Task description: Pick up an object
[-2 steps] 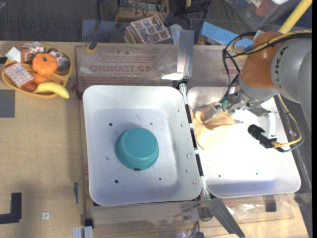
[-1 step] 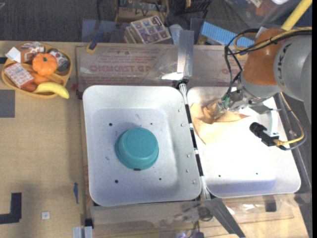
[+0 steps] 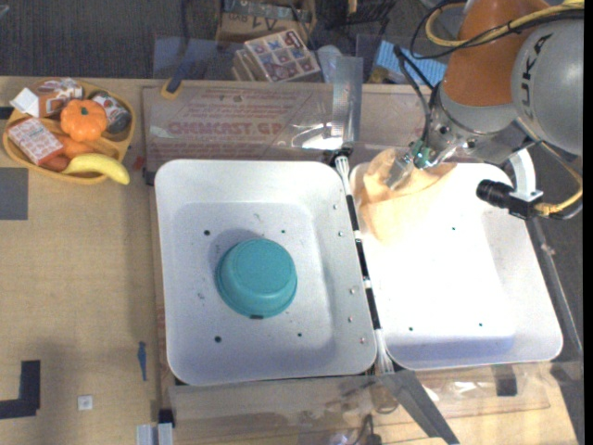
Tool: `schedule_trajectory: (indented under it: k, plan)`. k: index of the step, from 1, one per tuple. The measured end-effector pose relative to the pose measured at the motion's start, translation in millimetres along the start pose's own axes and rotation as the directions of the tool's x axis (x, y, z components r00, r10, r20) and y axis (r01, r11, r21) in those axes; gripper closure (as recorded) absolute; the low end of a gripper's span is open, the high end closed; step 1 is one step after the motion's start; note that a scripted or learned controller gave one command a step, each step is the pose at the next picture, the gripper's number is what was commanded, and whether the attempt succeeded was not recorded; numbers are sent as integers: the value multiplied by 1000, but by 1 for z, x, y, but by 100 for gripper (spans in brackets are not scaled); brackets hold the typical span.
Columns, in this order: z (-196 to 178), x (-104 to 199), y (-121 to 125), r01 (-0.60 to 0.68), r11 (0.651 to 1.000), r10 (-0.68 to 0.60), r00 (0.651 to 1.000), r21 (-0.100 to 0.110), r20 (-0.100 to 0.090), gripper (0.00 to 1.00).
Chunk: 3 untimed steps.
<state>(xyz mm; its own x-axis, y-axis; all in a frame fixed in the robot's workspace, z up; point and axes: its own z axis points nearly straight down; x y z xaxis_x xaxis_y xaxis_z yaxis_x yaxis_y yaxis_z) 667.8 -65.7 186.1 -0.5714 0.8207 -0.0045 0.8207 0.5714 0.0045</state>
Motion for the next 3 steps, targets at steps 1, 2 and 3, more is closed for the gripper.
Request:
schedule_trajectory:
  k: [1,2,3]
  plan:
    - [1,9,-34,-135,991,135,991,6,-4,100]
    - [-104,-51,-104,-168,986,168,986,3,0,100]
    - [-32,-45,-38,-216,976,216,976,5,-3,100]
